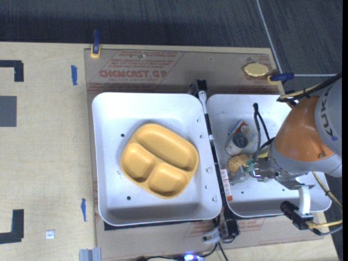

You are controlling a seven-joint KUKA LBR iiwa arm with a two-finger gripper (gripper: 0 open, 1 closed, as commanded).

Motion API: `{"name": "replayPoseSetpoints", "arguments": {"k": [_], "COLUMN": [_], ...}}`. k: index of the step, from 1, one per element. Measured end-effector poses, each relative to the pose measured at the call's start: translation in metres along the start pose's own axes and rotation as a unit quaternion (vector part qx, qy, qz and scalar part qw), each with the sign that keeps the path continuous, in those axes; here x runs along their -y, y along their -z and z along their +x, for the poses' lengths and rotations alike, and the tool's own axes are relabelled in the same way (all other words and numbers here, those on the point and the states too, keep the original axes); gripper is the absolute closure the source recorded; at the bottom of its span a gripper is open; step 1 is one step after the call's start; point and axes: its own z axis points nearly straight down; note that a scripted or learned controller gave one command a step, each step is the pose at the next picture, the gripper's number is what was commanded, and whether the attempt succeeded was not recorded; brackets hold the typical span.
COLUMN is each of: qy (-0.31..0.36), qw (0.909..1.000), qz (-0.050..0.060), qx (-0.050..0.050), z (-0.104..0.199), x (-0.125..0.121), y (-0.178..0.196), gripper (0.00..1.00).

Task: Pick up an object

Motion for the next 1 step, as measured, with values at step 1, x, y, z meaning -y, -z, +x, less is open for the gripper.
{"name": "replayPoseSetpoints", "arguments": {"k": [1], "qy": [0.000], "qw": [1.0000], "qz": [-0.003], "qx": [0.001], "z": [-0.0007], "x": [-0.0020], "y": [0.0107], "gripper": [1.00]}}
